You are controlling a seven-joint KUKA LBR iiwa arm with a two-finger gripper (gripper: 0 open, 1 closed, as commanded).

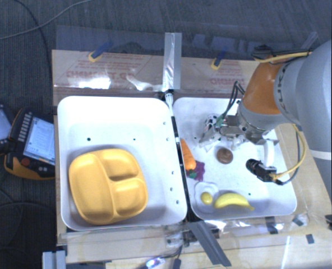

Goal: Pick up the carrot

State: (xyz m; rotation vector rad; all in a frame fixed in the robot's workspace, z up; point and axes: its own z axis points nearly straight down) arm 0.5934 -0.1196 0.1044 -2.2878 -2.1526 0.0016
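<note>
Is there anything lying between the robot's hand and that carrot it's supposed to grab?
Nothing visible does. The carrot lies against the right bin's left wall, and the bin floor between it and the hand is bare; the brown ball sits off that line.

- The carrot (188, 156) lies along the left wall of the right bin (286, 198), its green top (198, 171) toward the near side.
- The gripper (222, 136) hovers just above a brown round item (225, 156).
- A banana (232, 200) lies near the front.
- A yellow divided tray (107, 185) sits in the left bin (76, 114).
</note>
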